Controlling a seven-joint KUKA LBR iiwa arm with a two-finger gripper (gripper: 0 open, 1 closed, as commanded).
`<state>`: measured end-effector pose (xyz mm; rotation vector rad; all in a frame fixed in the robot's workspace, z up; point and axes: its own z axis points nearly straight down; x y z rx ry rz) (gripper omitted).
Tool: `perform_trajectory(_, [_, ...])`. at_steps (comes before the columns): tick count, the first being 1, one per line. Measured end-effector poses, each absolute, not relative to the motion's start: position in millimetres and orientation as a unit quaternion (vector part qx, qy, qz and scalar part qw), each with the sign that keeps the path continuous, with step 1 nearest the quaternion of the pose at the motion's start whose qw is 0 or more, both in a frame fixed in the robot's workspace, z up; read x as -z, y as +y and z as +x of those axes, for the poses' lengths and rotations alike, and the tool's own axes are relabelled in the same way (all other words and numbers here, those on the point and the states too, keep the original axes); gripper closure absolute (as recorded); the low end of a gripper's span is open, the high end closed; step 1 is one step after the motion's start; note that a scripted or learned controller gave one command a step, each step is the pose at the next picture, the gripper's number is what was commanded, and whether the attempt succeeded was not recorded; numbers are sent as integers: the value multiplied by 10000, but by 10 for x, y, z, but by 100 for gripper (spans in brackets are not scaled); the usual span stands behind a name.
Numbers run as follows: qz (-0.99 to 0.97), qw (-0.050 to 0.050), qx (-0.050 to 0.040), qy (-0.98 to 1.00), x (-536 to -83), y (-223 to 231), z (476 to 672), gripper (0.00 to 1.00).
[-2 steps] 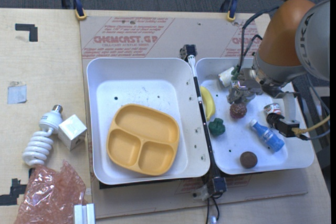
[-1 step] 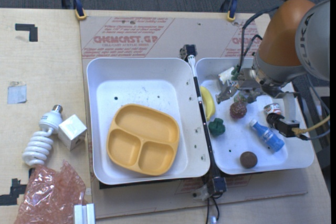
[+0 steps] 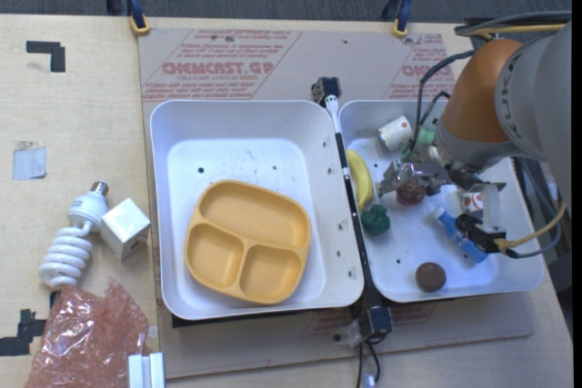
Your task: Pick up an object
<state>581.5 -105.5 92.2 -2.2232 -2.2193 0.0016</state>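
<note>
My gripper (image 3: 409, 180) is low inside the right bin (image 3: 509, 282), near its middle, under the grey arm with the orange band (image 3: 477, 100). A small dark red object (image 3: 412, 192) lies right at the gripper's tip, partly covered by it. Around it in the same bin are a white cup (image 3: 394, 132) at the back, a yellow banana-shaped piece (image 3: 362, 180) against the left wall, a green lump (image 3: 375, 220) just below that, a blue item (image 3: 460, 238) to the right and a brown round piece (image 3: 430, 275) near the front.
The left bin (image 3: 173, 195) holds a yellow divided tray (image 3: 247, 241). On the bench to the left lie a spiral light bulb (image 3: 73, 236), a white cube (image 3: 125, 227) and a crinkled pink bag (image 3: 86, 336). Cables (image 3: 536, 236) loop by the right bin's right wall.
</note>
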Motion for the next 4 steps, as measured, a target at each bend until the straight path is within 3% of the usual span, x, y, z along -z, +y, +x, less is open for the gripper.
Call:
perform_trajectory(1, [-7078, -9, -2, -7064, -1026, -1064, 5819, 100])
perform_trajectory(2, [-7069, -2, -1, -7074, -1923, -499, 5279, 100])
perform_trajectory(3, [-7068, -2, -5, -7074, -1920, 138, 5602, 100])
perform_trajectory(4, [-7065, -2, -9, -7077, -1919, 399, 5995, 100])
